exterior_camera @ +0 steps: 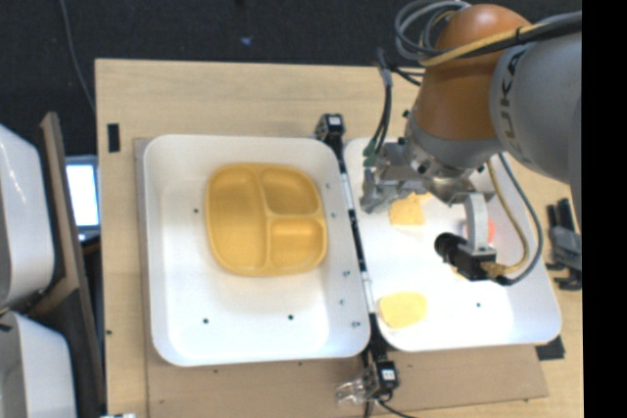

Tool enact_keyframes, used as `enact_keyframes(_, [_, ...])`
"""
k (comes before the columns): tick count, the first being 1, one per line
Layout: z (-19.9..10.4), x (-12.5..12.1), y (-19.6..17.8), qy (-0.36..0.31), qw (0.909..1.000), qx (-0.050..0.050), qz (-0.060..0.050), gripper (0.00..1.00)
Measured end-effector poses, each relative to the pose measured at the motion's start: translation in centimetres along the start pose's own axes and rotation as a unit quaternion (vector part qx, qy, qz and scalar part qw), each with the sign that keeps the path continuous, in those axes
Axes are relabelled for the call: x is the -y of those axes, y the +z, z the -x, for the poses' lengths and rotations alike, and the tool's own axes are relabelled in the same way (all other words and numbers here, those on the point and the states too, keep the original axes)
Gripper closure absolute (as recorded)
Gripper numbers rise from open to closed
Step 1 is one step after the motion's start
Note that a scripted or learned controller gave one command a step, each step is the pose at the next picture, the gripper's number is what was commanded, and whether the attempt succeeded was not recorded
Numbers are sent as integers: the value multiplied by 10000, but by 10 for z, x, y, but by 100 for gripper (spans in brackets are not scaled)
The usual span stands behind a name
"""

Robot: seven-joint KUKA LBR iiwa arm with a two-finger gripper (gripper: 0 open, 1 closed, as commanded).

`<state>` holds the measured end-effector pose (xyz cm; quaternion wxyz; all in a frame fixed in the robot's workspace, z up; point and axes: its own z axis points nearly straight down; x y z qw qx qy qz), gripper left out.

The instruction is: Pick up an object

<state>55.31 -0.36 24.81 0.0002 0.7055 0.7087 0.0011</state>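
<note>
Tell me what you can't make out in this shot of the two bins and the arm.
- Gripper: in the camera view the wrist hangs over it, so its state is unreadable.
- Yellow wedge piece: partly covered by the arm; whether it is touched is unclear.
- Right bin: its far part lies under the arm.
- Small orange item: too small to identify.

- Light falls evenly from above; the two white bins [167, 308] read bright, close to washed out, with little surface detail.
- The floor beyond the bench [245, 93] is dark and nearly featureless.
- A soft highlight sits on the orange band [470, 83], above the gripper [387, 191].
- Shadows under the gripper are faint and short.
- The picture is slightly soft and low in resolution throughout.
</note>
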Motion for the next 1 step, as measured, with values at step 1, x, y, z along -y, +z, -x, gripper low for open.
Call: enact_keyframes(1, [-48, 24, 9, 5, 10000, 2, -11, 100])
